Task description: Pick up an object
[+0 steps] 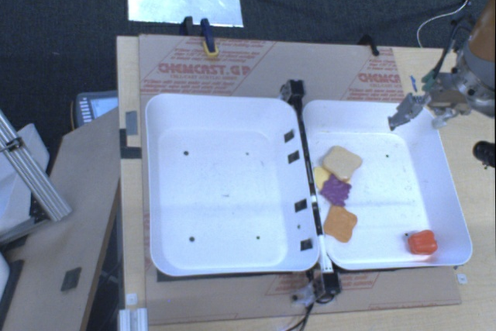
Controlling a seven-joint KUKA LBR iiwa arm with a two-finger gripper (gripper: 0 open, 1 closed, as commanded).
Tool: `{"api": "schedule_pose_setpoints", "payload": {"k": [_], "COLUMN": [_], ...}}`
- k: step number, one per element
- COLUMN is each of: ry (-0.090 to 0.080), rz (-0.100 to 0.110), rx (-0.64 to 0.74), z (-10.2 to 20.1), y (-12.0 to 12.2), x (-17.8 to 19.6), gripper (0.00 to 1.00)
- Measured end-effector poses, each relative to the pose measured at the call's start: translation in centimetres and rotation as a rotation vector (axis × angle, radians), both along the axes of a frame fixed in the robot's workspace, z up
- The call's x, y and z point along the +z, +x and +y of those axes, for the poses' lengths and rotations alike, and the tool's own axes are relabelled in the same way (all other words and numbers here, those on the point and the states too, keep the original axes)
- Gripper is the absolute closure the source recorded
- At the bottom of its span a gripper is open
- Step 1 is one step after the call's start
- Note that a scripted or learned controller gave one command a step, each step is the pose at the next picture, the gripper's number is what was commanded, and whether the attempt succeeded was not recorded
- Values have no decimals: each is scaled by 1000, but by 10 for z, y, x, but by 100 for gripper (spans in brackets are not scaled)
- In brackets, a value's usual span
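- Objects for picking lie in the right bin [457,225]: four of them cluster against its left wall and one sits alone near its front right corner.
- Tan bread-shaped piece [342,162] is the rearmost of the cluster, tilted, about midway along the bin's left side.
- Small yellow piece [320,179] lies just beside the left wall, partly tucked under the tan piece and touching the purple one.
- Purple piece [335,190] sits just in front of the tan piece, touching or overlapping it.
- Orange flat piece [340,223] lies in front of the purple piece, touching it, close to the bin's left wall.
- Red-orange rounded object [422,243] rests by itself near the front right corner, well apart from the cluster.
- Gripper [406,113] hangs over the rear right part of the right bin, near its back rim, well apart from every object; nothing is visible between its fingers, and whether they are spread or pressed together cannot be told from this view.
- Left bin [155,190] stands beside the right one, the two joined along a black clipped seam [304,174].
- Both bins rest on a cardboard sheet [256,62] printed with red lettering, which lies on the bench.
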State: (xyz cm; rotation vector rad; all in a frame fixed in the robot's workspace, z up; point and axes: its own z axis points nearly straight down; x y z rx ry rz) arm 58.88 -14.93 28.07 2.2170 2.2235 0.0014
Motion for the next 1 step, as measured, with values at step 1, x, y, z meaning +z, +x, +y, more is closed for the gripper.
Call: {"api": "schedule_pose_setpoints", "payload": {"k": [1], "ry": [-3], "rz": [-21], "rx": [5], "z": [31], "y": [7], "x": [187], "gripper": [0]}}
